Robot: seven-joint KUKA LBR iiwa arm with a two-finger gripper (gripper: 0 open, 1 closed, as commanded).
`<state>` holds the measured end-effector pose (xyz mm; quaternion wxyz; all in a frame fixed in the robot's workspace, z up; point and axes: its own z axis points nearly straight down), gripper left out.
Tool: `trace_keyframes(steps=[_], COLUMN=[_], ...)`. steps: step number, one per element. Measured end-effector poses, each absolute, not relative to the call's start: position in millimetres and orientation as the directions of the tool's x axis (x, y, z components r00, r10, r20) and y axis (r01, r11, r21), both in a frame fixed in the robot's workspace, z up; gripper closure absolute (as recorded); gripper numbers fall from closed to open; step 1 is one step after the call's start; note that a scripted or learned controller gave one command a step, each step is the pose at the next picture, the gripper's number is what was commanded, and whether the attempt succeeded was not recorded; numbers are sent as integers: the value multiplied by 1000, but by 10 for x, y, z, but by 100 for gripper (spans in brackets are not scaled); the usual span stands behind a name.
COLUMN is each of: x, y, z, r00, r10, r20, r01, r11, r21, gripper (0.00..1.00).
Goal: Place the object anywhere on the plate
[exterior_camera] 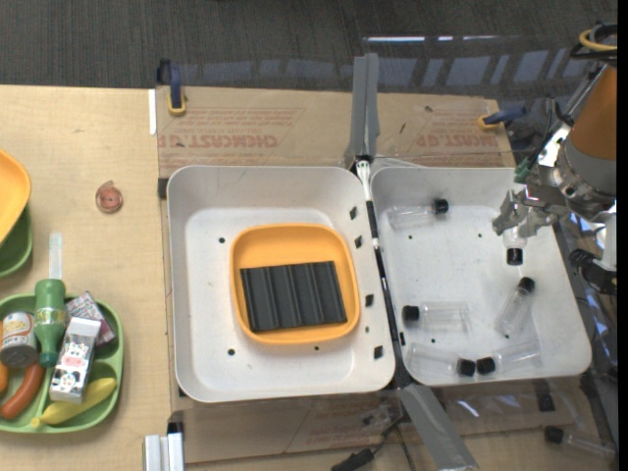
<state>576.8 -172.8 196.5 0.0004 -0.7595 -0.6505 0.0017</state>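
Starting at the left bin (196, 361), we see the orange plate (294, 248) at its centre, a dark ribbed insert lying on it. In the right bin (559, 356), clear vials with black caps (518, 302) lie scattered toward its near edge. The gripper (525, 214) hovers over that bin's far right corner; whether its fingers are parted we cannot tell. We judge the pick is not yet made: next comes descending onto a vial.

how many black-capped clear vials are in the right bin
6 that I can make out in the right bin: one vial at the far left, one under the pincer, one mid-right, one at the left, two near the front edge. Clear bodies blur; others may be hidden.
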Motion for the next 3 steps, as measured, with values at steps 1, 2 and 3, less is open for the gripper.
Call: trace_keyframes(steps=[1, 2, 3], x=[6242, 6595, 6597], y=[-2156, -2180, -2220], z=[2260, 3176, 3601], r00=[42, -97, -356], r10=[999, 995, 935], r20=[-3, -2, -3], r01=[999, 995, 935], r11=[-42, 97, 356], r21=[0, 0, 0], gripper=[100, 100, 100])
